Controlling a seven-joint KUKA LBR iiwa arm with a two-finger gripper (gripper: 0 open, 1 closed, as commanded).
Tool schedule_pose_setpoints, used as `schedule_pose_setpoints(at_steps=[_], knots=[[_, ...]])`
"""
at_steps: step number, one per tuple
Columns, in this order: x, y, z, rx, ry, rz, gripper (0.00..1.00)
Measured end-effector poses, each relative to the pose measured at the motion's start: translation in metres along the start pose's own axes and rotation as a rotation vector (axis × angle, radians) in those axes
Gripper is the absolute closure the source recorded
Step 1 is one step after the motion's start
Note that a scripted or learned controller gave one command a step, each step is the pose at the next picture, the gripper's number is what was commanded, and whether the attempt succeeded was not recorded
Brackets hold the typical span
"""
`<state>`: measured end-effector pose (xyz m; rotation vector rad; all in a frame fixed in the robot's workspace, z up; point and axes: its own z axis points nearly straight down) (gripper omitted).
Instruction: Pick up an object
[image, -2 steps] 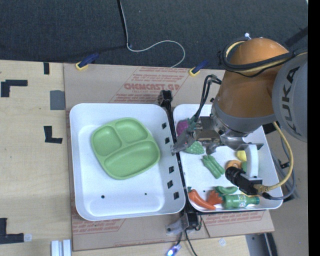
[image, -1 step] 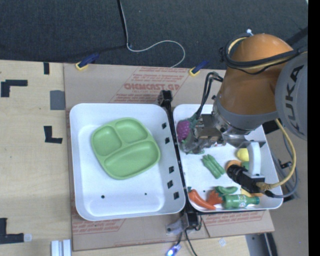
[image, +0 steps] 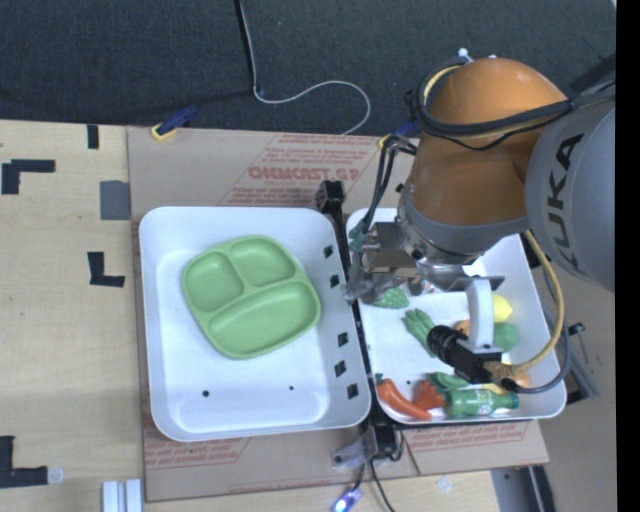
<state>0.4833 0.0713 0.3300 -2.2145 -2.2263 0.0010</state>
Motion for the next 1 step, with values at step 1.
schedule_pose_setpoints(at_steps=[1], knots=[[-0.0024, 0.0006, -0.0875, -0.008, 0.000, 0.002, 1.00]])
